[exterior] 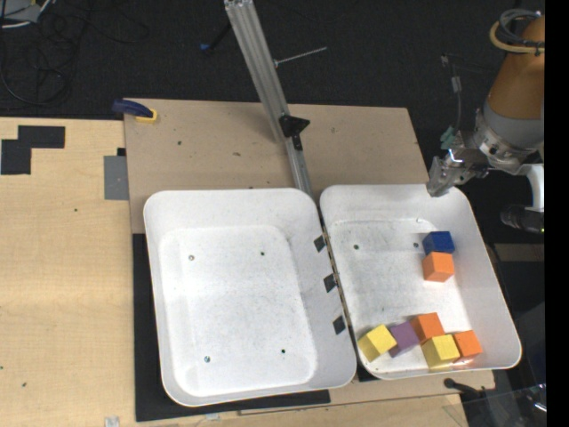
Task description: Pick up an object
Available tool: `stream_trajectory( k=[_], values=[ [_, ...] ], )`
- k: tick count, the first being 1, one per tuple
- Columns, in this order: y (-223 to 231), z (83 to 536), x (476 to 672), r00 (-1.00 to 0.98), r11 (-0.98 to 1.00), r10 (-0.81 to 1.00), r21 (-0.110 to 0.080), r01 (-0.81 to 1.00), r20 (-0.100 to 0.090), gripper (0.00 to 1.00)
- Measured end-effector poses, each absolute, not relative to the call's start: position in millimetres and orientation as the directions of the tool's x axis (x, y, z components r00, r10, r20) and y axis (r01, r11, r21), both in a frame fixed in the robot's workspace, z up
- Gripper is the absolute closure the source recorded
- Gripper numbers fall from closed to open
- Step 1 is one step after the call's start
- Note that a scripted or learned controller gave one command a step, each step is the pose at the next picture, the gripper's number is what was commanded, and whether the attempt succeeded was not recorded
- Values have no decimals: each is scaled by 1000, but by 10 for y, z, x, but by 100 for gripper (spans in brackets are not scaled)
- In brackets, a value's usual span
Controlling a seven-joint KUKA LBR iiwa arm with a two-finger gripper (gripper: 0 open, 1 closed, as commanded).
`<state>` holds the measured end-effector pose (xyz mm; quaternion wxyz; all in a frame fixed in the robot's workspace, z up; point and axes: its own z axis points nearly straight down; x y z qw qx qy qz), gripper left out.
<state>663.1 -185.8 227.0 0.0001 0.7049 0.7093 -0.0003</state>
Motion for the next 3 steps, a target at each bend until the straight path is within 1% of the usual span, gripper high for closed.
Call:
stream_trajectory(
  k=[1, 2, 3],
  values=[
    [-1379, 2169, 6378, -3, 3, 1000, -5, 1000, 3, 100],
    [-936, 2100, 6215, -2, 2, 1000, -6, 1000, 3, 100],
    [-414, 2222, 6028, -4, 4, 1000, -4, 1000, 3, 100]
  ],
)
